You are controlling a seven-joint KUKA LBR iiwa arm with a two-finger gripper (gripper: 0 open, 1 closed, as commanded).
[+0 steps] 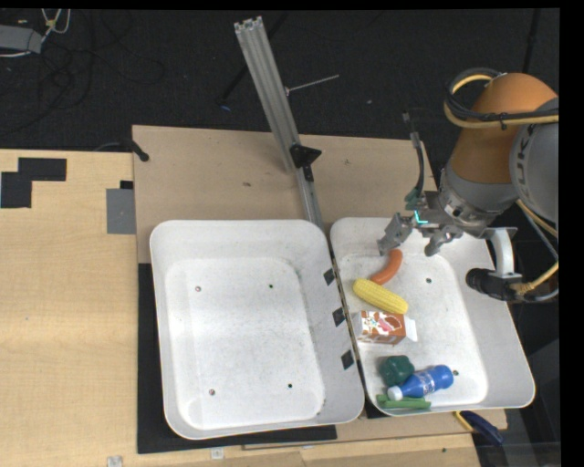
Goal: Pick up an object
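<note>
Table (73, 301): light wood, with a brown board on it. I log two white bins lying directly on it. Left bin (239, 328) sits well left of the end effector (419, 235); right bin (493, 356) lies directly below it.

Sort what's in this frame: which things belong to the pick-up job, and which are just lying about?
Belongs to the job:
- hand, open above the right bin
- orange sausage
- corn cob
- snack packet
- dark green item
- blue bottle

Just lying about:
- left bin
- metal rail leaning across the bench
- cables at the top left
</note>
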